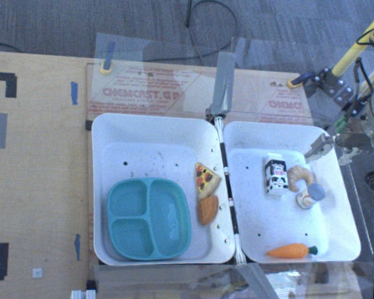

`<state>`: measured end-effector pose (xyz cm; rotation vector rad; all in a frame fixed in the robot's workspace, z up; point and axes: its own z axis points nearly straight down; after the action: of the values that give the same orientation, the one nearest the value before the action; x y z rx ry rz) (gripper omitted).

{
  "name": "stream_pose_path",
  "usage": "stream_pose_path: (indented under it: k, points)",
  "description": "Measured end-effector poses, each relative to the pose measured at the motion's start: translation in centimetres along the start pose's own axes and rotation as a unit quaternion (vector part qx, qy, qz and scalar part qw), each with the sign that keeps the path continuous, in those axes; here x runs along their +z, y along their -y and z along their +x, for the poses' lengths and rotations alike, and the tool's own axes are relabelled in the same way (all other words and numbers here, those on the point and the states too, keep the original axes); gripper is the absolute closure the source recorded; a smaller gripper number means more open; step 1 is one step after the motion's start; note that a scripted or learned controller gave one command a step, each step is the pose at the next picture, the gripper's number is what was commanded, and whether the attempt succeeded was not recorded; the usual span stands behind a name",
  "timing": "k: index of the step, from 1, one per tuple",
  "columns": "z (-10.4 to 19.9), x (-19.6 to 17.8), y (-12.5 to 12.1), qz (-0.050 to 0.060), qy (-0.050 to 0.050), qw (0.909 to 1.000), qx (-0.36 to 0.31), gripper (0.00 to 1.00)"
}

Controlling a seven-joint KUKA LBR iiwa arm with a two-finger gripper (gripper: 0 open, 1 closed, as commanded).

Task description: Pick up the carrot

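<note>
The orange carrot (pixel 288 250) with a green tip lies flat near the front edge of the right bin (pixel 338 238), its tip pointing right. My gripper (pixel 332 151) hovers over the far right rim of that bin, well behind the carrot and apart from it. Its two fingers (pixel 316 149) are spread open and hold nothing.
A small milk carton (pixel 275 175), a croissant (pixel 300 176) and a mushroom-like toy (pixel 309 196) sit in the right bin between gripper and carrot. The left bin (pixel 112 135) holds a teal divided plate (pixel 148 217), a pizza slice (pixel 205 179) and a bread piece (pixel 207 209).
</note>
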<state>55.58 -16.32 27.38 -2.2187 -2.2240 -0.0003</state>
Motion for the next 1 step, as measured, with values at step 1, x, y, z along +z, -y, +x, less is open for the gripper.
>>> stream_pose_path:
  k: [1]
  points:
    - [-1.61, 6.61, 6.8, 0.0, 0.0, 1.0, -0.005, 0.0]
